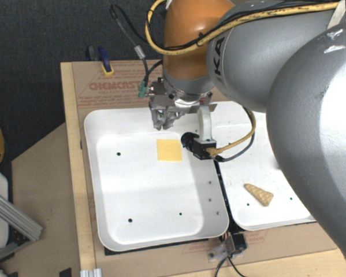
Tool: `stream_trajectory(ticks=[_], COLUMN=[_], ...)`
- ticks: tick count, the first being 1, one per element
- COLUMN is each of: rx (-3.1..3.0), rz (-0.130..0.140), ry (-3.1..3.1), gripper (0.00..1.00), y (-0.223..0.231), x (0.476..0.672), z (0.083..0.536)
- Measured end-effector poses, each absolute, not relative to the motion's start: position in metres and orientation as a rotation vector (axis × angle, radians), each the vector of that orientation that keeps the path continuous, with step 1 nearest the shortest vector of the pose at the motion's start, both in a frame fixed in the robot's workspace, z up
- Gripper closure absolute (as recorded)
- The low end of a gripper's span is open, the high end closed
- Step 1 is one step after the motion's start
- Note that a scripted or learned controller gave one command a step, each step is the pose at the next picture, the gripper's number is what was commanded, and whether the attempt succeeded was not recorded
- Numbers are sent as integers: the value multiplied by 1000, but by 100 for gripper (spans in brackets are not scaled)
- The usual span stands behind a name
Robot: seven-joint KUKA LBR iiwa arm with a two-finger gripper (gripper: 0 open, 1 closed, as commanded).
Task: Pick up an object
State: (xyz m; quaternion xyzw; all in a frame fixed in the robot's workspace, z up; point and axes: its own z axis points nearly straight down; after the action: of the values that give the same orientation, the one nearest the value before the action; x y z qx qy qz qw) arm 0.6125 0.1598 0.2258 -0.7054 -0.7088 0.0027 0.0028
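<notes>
Your gripper hangs over the far edge of the left bin, and you cannot tell how its jaws stand or whether it holds anything. The flat yellow square lies just beside it, near the bin's far right corner. So thin a smooth slab could slip away on the glossy white floor; the tan wedge looks rougher.
</notes>
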Motion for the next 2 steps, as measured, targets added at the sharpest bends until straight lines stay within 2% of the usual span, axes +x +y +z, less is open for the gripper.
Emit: stream_trajectory(ticks=[1, 2], rx=[-2219, -2220], rz=[-16, -10], ry=[-2231, -2226], gripper=[100, 100], y=[213, 226], x=[643, 620], z=[313, 353])
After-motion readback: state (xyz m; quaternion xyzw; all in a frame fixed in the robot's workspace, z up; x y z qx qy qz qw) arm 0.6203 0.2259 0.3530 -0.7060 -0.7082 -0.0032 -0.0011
